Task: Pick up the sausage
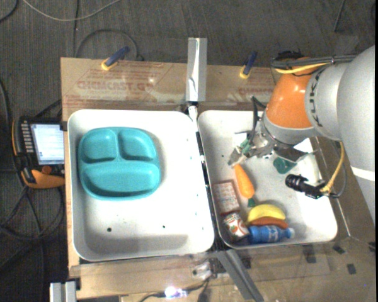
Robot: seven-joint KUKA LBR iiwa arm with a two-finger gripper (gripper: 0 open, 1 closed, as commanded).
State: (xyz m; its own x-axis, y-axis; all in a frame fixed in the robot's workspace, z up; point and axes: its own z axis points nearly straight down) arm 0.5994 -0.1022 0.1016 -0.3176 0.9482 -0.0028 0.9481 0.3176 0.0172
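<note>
In the right bin (327, 228) a reddish sausage-like piece (272, 223) peeks out from under a yellow banana (266, 213), near the front; it is mostly hidden. My gripper (241, 155) hangs over the bin's back left part, just above the top end of an orange carrot (244, 181). It is well behind the reddish piece and apart from it. Nothing is visibly held.
A blue bottle (269, 234) lies at the bin's front beside a red-and-white can (234, 225). A brown flat packet (225, 195) lies left of the carrot, a teal item (282, 165) right of the gripper. The left bin (113, 231) holds a teal divided plate (120, 162).
</note>
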